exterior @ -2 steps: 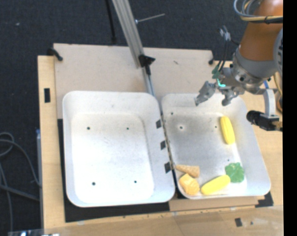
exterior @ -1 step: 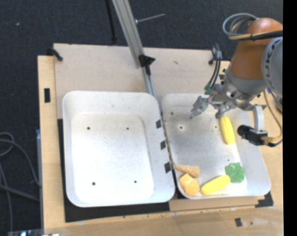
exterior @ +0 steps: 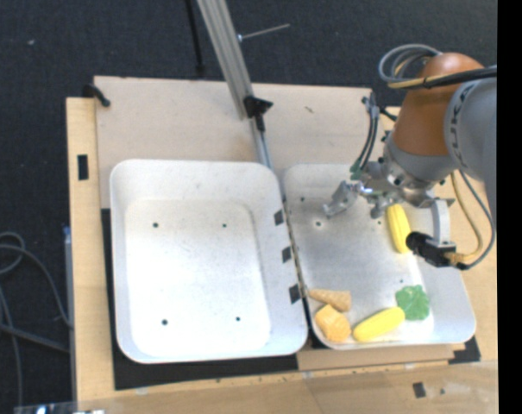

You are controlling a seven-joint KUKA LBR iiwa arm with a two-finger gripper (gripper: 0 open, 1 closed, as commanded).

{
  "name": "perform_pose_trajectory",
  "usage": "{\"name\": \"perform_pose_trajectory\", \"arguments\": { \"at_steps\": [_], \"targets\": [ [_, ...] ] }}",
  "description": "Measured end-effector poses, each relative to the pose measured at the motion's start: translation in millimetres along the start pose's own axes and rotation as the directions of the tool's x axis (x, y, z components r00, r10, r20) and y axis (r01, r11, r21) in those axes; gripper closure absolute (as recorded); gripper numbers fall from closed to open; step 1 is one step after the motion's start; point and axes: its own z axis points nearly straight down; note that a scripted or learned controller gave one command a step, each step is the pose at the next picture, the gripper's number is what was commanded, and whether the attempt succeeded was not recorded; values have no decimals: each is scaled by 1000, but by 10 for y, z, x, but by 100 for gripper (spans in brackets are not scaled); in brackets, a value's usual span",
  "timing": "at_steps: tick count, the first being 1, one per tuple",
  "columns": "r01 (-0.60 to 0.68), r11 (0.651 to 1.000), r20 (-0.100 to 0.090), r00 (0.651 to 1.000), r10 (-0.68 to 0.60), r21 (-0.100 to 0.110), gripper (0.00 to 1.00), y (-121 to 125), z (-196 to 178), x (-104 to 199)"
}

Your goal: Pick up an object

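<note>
tool over bare floor, targets far off

my tool (exterior: 345, 198) hangs over the upper part of the right bin (exterior: 305, 231); whether it's spread or pressed together, i cannot tell. nearest is the yellow piece (exterior: 398, 228) just beside my wrist. descending here, i'd judge i'd likely grab nothing, or nudge that piece against the wall.
</note>
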Motion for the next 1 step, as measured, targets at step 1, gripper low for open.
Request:
{"name": "perform_pose_trajectory", "arguments": {
  "at_steps": [1],
  "targets": [
    [0,1000,-1,1000,0,2,0,-94,561,38]
  ]
}}
